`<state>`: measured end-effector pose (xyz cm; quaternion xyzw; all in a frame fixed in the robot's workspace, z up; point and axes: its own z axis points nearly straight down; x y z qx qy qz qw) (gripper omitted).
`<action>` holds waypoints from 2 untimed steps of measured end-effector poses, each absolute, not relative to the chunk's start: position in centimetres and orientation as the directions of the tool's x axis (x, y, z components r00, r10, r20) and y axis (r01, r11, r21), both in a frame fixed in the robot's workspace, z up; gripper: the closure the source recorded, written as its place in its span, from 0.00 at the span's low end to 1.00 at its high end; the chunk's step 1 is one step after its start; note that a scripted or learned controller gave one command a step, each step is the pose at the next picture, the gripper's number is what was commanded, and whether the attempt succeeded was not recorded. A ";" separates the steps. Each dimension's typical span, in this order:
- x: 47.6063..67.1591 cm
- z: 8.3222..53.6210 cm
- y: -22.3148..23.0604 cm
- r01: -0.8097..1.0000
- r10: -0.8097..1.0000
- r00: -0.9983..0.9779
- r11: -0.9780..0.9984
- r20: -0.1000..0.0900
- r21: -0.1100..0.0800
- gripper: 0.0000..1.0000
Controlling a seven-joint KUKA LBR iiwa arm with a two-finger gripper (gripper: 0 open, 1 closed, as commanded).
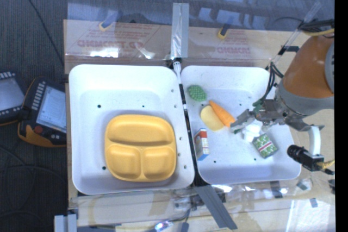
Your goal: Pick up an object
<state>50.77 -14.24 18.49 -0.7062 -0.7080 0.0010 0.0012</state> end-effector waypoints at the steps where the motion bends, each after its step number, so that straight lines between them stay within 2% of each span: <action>1: 55.3 9.1 -13.4 0.991 0.991 -0.131 0.132 -0.004 0.012 0.00; 2: 60.5 9.1 -13.0 0.989 0.989 -0.149 0.150 -0.005 0.014 0.00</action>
